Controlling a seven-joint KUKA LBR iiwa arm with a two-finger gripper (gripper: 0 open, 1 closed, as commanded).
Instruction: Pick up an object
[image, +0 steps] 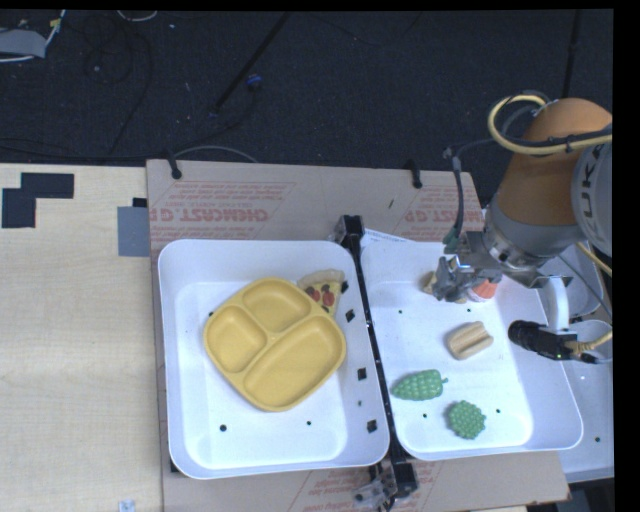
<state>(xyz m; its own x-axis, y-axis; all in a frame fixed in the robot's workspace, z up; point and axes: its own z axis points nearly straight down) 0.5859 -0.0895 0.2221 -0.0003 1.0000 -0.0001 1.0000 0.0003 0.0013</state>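
Camera view shows the grey arm (545, 200) reaching over the right bin (545, 425), its gripper (452, 280) low near the far-left corner — whether it grips anything I cannot tell. Left bin (185, 300) carries a yellow divided tray (275, 343) with a pizza-slice toy (322, 290) touching its far edge. Right bin holds a tan bread piece (469, 340), a green leaf-like toy (418, 385) and a green round bumpy toy (465, 419) — all apart from the gripper.
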